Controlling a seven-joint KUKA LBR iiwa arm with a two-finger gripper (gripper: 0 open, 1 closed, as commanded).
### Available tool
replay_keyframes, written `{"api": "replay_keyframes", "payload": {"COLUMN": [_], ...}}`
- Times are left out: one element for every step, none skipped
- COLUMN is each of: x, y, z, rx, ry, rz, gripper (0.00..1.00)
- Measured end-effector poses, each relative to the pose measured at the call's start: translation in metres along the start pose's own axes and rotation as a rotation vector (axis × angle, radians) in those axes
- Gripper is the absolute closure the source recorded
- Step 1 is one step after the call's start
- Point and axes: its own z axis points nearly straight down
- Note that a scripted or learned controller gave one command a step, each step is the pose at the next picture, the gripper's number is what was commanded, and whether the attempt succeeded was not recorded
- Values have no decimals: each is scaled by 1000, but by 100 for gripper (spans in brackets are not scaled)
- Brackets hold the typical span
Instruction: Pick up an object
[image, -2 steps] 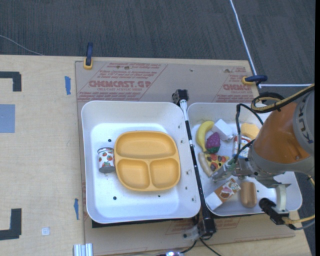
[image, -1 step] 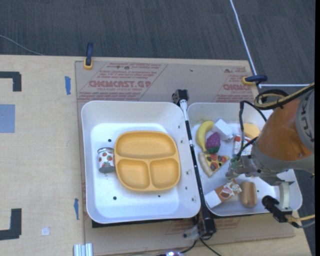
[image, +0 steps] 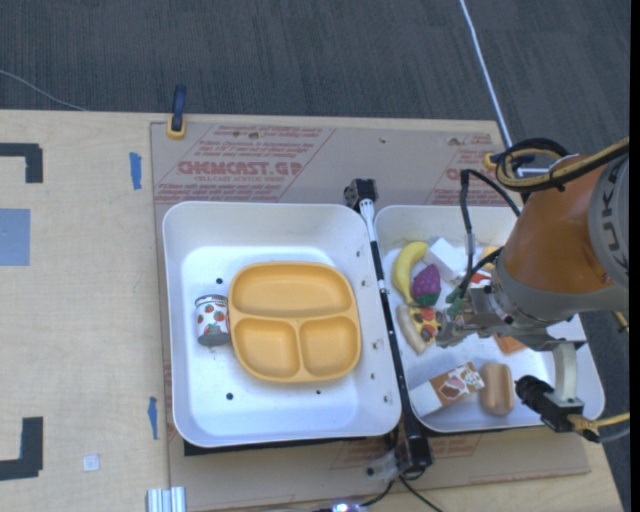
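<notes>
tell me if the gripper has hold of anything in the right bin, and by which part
It cannot be told. The gripper is down among the toy food in the right bin, beside the pizza slice and purple grapes, but no item shows between its fingers.

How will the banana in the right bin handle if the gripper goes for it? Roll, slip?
The banana looks like a smooth, glossy toy, so probably stiff, light and somewhat slippery. Its curve likely stops it rolling far; it may pivot instead. It lies against the purple item, which would probably shift too.
</notes>
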Motion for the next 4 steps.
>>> {"api": "replay_keyframes", "payload": {"x": [0,0,0,-59], "y": [0,0,0,0], "z": [0,0,0,84], "rx": [0,0,0,-1], "ry": [0,0,0,-1], "rz": [1,1,1,1], "gripper": [0,0,0,0]}}
